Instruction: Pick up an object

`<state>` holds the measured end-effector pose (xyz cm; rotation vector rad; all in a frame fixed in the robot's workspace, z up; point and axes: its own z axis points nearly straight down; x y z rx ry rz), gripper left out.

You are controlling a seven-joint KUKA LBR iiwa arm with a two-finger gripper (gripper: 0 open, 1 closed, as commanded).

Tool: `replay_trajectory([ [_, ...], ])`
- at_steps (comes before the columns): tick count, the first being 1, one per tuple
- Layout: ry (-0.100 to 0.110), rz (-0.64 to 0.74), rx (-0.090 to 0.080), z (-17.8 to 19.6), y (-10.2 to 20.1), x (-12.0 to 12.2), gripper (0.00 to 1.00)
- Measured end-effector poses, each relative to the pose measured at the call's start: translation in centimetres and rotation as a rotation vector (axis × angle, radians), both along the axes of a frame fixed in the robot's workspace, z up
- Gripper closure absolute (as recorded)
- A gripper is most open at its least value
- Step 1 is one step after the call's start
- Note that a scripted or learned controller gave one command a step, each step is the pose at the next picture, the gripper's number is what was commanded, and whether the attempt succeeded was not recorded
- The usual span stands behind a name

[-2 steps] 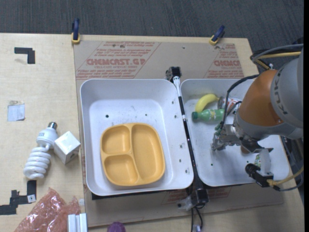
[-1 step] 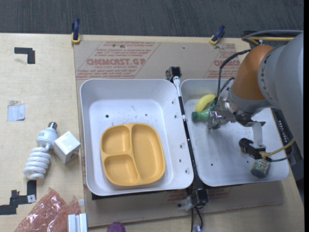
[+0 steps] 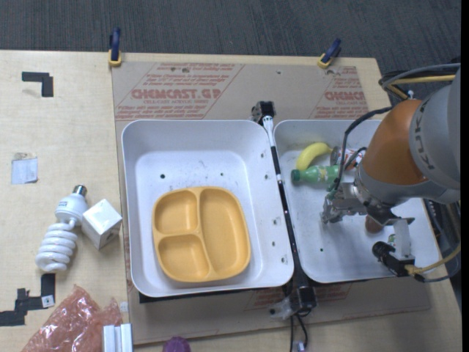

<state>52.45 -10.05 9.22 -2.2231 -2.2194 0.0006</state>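
Far left on the bench (image 3: 66,123): a white spiral bulb (image 3: 60,237) lying beside a small white cube (image 3: 102,224), touching or nearly so; a crumpled pink bag (image 3: 73,321) at the near edge.

Next, the left bin (image 3: 139,160), holding a yellow divided plate (image 3: 200,234) with three compartments, set toward the near side, flat on the floor.

Then the right bin (image 3: 315,262). At its far left part, a yellow banana (image 3: 313,152) just beyond a green bottle (image 3: 316,174) lying on its side, cap end to the left; the two close together, perhaps touching.

Reaching in from the right, the grey arm (image 3: 440,145) with orange band (image 3: 392,149), bent down over the right bin, wrist pointing at the floor. Gripper (image 3: 337,213) low over the bin's middle, just near of the green bottle and apart from it. Cannot tell how wide the claw stands; nothing visibly held in it. A small brownish thing (image 3: 374,226) just right of the gripper, partly hidden.
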Motion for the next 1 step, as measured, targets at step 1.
replay_trajectory([
  [1, -0.001, 0.004, -0.001, 0.05, 0.57, 8.6, 0.0],
])
